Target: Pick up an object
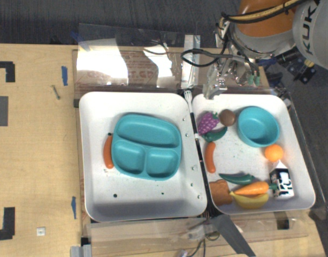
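Just below the claw [220,84] lie purple grapes [207,122].

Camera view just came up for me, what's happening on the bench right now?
The arm reaches in above the far edge of the right bin, and its gripper hangs over that rim, touching nothing. The toy food lies in that bin: grapes, a blue bowl, an orange, a carrot. The left bin holds a blue divided plate. Nothing is picked up yet.
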Robot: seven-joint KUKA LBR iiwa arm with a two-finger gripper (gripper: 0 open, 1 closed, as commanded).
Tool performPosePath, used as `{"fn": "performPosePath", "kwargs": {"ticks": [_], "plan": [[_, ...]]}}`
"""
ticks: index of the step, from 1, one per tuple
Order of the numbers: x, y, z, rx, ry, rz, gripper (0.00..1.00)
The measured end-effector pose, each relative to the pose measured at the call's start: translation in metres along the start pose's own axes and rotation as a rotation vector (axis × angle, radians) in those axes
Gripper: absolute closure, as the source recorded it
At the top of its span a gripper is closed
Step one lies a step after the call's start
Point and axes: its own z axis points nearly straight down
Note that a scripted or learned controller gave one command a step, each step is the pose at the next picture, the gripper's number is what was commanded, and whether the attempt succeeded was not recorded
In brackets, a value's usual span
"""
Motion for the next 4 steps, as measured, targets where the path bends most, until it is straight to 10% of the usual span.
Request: {"fn": "performPosePath", "kwargs": {"ticks": [2, 3, 4], "plan": [[0.007, 0.095, 0.168, -0.006, -0.002, -0.141, 1.00], [-0.001, 0.090, 0.084, -0.003, -0.005, -0.293, 1.00], [0.004, 0.136, 0.173, -0.003, 0.004, -0.104, 1.00]]}}
